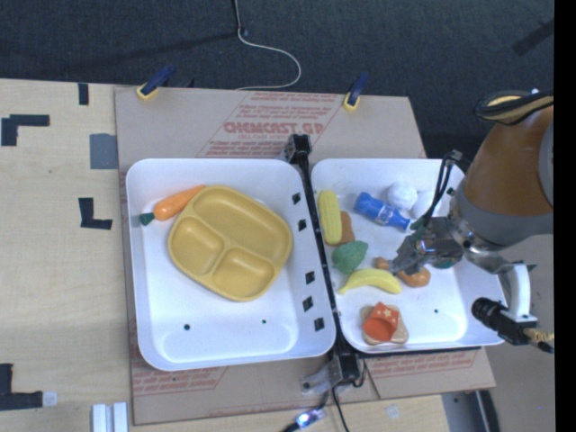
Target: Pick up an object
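Observation:
My gripper (409, 261) hangs low in the right bin (450, 331), right over a small orange-brown toy (416, 278) beside the yellow banana (369, 281). Around it lie a green leafy toy (350, 256), a corn cob (329, 216), a blue bottle (382, 211), a white ball (401, 194) and a red and tan toy (383, 324). The left bin (216, 345) holds a yellow divided tray (230, 241) and an orange carrot (173, 203).
A black divider (310, 241) runs between the two bins. The arm's orange and grey body (508, 183) overhangs the right bin's right edge. Cardboard (270, 124) lies under both bins, with clips at its back corners.

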